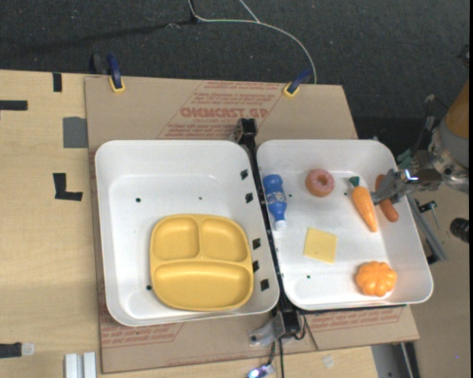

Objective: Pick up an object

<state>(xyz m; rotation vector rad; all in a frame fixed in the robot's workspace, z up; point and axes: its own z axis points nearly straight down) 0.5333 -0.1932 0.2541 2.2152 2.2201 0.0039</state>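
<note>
1. Camera view: two white bins sit side by side on a brown board on the bench. The left bin holds a yellow divided plate, lying flat toward its near side.
2. The right bin holds five things: a blue bottle lying along its left wall, a pink doughnut near the far side, a yellow cheese slice near the middle, a small orange pumpkin in the near right corner, and an orange carrot (green end pointing to the far side) by the right wall.
3. The gripper reaches in over the right rim, just beside the carrot, with something red next to it. Whether the grasp is released or clenched I cannot tell, and nothing is seen held
</note>
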